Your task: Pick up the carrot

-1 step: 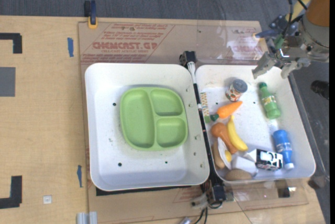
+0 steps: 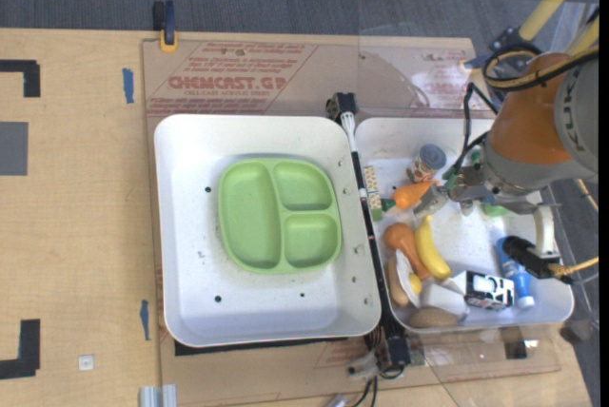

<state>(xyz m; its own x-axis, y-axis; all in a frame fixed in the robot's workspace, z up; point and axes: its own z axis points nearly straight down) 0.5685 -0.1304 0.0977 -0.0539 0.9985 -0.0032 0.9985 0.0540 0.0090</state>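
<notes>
Two bins sit side by side on the bench: the left bin (image 2: 181, 234) holds a divided plate (image 2: 279, 215) at its middle, the right bin (image 2: 561, 299) holds a clutter of things. In it, the carrot (image 2: 412, 196) lies near the left wall, with the gripper (image 2: 449, 191) just right of it (contact cannot be told). A banana (image 2: 431, 250) lies nearer the front, a toy car (image 2: 489, 291) to its right
</notes>
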